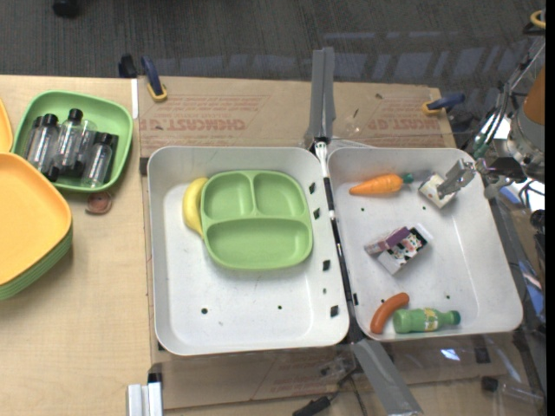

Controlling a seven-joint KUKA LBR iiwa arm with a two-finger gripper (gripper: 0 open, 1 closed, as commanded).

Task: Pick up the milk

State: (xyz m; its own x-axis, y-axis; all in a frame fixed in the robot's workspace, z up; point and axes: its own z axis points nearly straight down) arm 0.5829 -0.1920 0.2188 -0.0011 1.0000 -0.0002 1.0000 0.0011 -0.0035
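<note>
Cardboard-covered bench holds 2 white bins; the small purple-and-white milk carton [399,246] lies diagonally mid right bin [494,258], down-left of the gripper [447,187], whose finger state cannot be told.

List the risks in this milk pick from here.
1. The gripper hangs at the right bin's far right corner over a small white block, while the milk carton lies mid-bin; it may close on the wrong item.
2. The carton lies flat and skewed, so the grasp may slip.
3. The carrot sits close by and may get knocked.
</note>
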